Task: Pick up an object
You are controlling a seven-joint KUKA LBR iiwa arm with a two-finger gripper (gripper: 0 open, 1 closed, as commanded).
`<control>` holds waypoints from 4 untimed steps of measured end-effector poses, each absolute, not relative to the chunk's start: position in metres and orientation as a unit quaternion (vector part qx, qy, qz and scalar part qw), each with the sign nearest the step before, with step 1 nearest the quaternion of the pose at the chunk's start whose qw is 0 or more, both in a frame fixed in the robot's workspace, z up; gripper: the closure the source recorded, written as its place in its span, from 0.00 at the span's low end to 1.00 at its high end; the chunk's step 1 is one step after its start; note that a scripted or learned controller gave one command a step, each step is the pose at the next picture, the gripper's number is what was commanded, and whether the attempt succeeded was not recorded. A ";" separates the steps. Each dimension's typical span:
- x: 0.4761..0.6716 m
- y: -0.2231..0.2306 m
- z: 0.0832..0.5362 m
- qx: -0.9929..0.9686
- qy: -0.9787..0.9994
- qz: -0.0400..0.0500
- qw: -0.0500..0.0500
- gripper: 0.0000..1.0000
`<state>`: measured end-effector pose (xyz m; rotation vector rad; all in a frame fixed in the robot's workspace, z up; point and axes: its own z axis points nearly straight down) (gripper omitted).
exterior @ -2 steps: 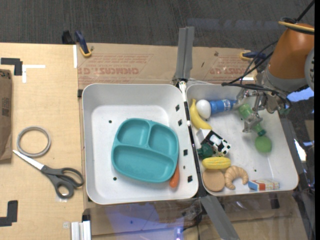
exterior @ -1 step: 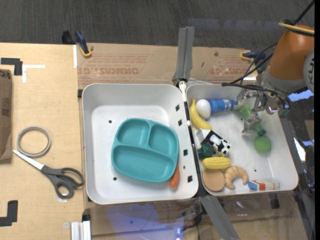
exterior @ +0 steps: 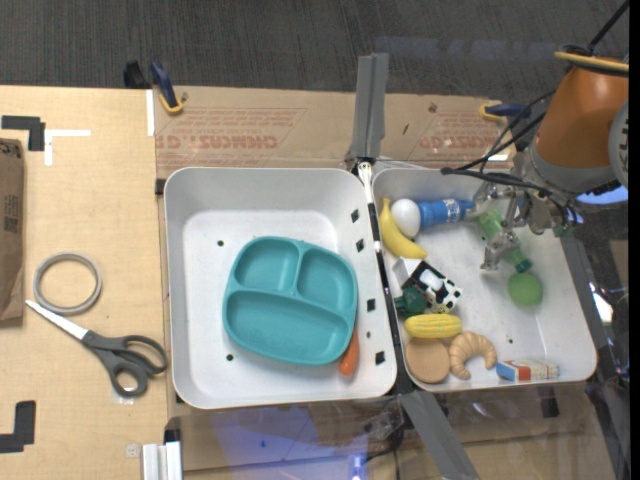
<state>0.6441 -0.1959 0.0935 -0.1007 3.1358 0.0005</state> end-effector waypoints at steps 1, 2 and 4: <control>0.650 -0.192 0.092 -0.024 1.000 -0.001 -0.003 0.00; 0.654 -0.191 0.104 -0.024 1.000 -0.002 0.005 1.00; 0.617 -0.189 0.093 0.006 1.000 0.000 0.002 0.00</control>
